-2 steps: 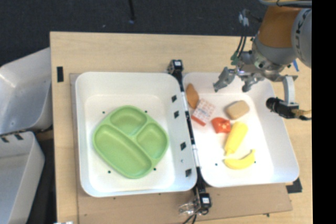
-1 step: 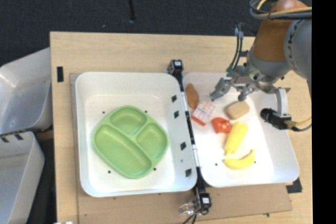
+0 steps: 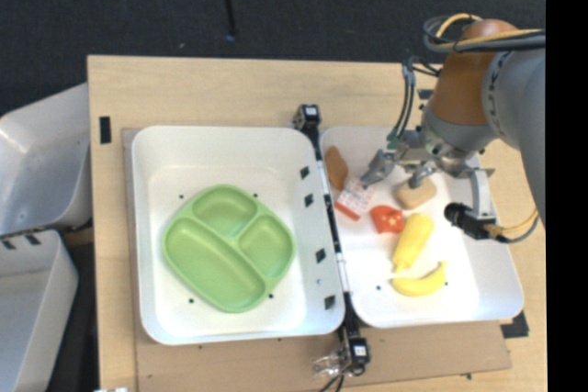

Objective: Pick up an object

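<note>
Banana [image 3: 418, 283] sits closest, just below the tomato [image 3: 387, 218]; looks light, a bit slick, so I'd grab mid-curve. Can't tell what state my claw [image 3: 404, 168] is in, hovering above the tomato.

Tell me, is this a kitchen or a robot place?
Probably a robot lab, not a kitchen. A grey robot arm reaches over a wooden bench bearing two white bins. The banana and tomato look like toy food, and the green divided plate has nothing on it.
</note>
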Tool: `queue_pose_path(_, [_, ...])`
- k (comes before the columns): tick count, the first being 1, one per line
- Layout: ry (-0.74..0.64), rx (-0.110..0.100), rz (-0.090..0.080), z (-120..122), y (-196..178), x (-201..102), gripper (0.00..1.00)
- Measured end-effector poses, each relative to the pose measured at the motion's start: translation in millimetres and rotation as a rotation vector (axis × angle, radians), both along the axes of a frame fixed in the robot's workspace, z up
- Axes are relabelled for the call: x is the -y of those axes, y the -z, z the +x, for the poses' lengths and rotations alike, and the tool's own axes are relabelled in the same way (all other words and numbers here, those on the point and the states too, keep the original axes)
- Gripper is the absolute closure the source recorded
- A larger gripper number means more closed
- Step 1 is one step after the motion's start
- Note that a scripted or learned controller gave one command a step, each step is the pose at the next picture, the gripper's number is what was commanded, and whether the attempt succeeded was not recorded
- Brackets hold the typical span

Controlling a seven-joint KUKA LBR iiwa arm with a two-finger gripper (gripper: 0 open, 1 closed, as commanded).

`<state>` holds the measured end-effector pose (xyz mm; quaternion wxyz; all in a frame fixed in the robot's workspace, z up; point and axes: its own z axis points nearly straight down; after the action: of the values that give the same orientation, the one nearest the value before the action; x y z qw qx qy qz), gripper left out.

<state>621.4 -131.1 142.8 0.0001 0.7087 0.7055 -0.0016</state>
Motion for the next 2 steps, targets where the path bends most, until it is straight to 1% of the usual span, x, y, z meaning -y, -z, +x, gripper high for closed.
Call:
queue_pose_path(1, [0.002,0.005,0.0,1,-13,1,1.0])
queue_pose_path(2, [0.002,0.007,0.002,0,-57,2,1.0])
